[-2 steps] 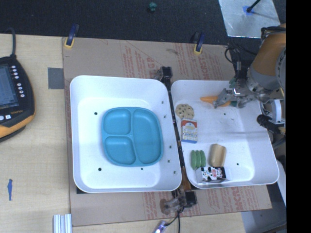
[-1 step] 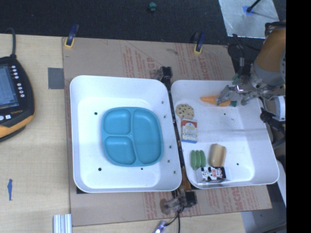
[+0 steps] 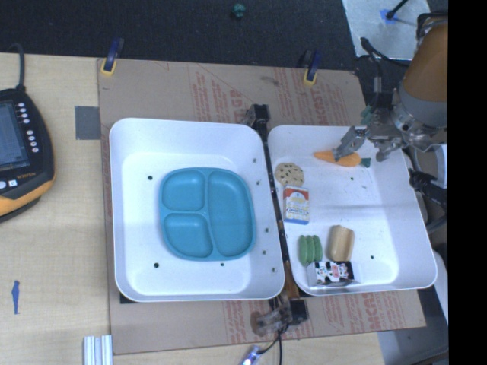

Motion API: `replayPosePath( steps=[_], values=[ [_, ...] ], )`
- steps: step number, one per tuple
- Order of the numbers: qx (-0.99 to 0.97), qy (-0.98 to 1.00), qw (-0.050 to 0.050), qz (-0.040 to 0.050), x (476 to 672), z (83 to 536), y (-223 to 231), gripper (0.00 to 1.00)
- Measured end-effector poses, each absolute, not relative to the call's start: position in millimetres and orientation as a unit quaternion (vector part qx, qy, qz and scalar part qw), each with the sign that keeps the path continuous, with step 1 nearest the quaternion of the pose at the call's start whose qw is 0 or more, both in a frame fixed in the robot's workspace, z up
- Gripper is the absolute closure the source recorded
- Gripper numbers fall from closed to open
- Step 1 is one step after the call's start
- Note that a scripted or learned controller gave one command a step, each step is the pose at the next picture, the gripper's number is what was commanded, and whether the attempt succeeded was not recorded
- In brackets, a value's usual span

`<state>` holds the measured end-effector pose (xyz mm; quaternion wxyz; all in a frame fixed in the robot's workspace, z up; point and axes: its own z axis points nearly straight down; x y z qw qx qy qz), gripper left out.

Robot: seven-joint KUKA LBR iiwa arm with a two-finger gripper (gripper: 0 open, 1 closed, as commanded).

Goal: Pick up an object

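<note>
The right bin (image 3: 396,226) holds a cookie (image 3: 289,174), a small carton (image 3: 297,205), a green thing (image 3: 309,249), a tan roll (image 3: 340,242) and a black-and-white packet (image 3: 332,272). Near that bin's far edge, the gripper (image 3: 358,144) sits right over an orange carrot (image 3: 338,158). The left bin (image 3: 137,150) beside it holds a blue plate (image 3: 207,214).

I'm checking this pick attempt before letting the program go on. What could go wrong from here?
1. The gripper is down at the carrot near the right bin's far wall; the carrot looks slim and tapered, so it may slip out or get pushed aside.
2. That wall is close, so the fingers could catch on it.
3. The cookie lies nearby; a pushed carrot might knock it.
</note>
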<state>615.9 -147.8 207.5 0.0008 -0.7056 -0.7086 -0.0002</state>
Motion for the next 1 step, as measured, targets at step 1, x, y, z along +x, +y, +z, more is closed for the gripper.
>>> replayPosePath(
  steps=[1],
  values=[
    [-0.706, -0.708, 0.002, 0.0018, 536.3, 133.1, -120.7, 0.0]
  ],
)
